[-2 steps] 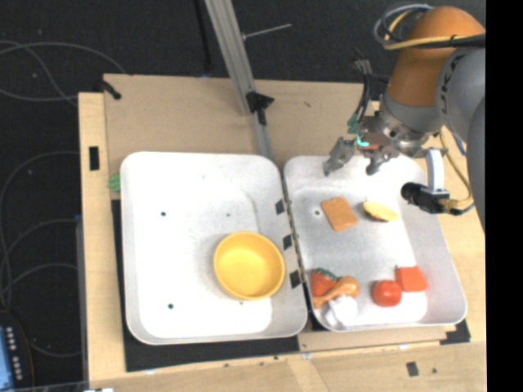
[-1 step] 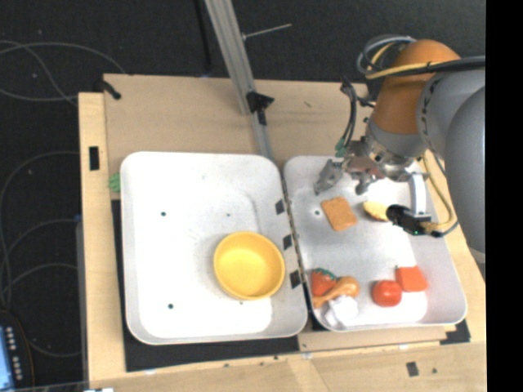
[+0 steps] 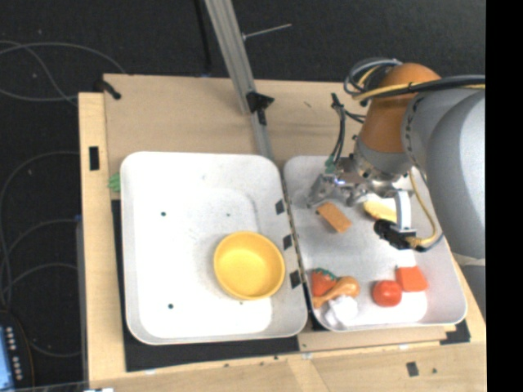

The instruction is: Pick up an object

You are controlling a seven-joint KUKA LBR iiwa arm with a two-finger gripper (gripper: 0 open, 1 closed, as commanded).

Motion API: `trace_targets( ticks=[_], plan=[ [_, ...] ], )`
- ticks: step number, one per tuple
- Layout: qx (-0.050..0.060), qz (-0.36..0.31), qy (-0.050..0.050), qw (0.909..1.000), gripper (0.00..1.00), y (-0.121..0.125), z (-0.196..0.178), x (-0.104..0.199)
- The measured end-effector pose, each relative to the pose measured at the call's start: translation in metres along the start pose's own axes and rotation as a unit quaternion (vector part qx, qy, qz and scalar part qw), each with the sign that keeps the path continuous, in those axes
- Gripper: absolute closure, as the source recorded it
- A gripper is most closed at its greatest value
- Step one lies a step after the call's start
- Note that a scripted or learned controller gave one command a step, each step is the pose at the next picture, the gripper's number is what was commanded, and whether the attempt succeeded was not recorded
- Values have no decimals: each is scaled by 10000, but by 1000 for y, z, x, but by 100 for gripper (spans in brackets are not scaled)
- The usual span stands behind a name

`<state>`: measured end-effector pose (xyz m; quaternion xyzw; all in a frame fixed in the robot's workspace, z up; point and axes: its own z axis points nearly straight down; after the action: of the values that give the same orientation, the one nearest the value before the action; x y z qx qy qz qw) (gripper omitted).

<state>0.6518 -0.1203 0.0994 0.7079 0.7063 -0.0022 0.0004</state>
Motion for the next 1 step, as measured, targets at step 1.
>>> trace_targets(
  ticks=[1],
  plan=[
    [-32,10,4,10000,100,2,-14,-1]
  ],
)
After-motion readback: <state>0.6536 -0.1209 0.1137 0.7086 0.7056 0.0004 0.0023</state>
